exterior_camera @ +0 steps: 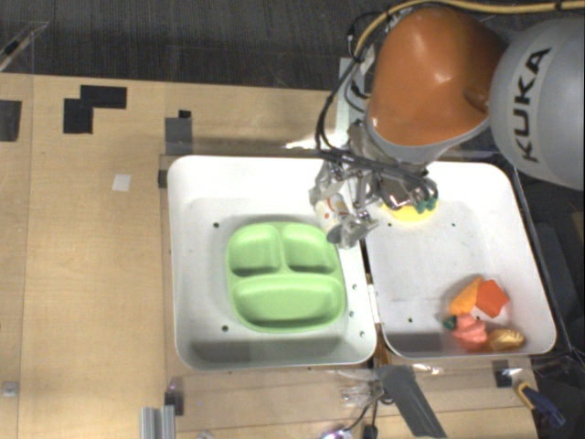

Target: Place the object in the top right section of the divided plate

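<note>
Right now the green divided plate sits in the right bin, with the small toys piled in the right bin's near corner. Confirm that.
Not quite. The camera view shows the green divided plate in the left bin, not the right one. The small toys are indeed piled in the right bin's near corner.

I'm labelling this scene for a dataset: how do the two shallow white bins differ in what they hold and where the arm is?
The left white bin holds one green divided plate; the right white bin holds a cluster of small orange, pink and tan toy items in its near corner plus a yellow object at its far side. The end effector hangs near the divider. Both are shallow, white and rounded.
</note>
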`<state>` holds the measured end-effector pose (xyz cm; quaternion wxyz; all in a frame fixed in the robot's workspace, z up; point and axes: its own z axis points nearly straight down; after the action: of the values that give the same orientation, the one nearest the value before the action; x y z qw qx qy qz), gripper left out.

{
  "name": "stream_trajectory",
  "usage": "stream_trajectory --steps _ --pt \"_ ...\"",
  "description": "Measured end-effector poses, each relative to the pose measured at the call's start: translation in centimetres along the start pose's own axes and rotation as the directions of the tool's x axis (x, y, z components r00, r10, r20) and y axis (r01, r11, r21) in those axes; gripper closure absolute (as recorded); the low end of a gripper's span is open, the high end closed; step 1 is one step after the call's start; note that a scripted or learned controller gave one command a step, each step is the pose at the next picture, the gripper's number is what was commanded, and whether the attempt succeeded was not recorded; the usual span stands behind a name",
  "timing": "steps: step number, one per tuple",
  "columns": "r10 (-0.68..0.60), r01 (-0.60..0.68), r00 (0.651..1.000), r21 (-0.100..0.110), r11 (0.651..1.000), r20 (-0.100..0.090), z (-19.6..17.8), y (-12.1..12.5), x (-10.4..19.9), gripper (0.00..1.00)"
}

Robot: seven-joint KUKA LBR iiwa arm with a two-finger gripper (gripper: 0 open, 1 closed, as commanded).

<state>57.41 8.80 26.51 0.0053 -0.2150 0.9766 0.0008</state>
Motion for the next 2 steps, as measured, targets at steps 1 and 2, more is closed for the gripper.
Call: stream_trajectory --steps 1,2 --pt "-0.320 0.320 0.947 0.001 0.947 0.001 -5.8 1.4 3.9 1.00" --pt "-0.464 0.464 0.886 -0.002 0.886 -0.001 0.3 -2.0 -1.6 1.00"
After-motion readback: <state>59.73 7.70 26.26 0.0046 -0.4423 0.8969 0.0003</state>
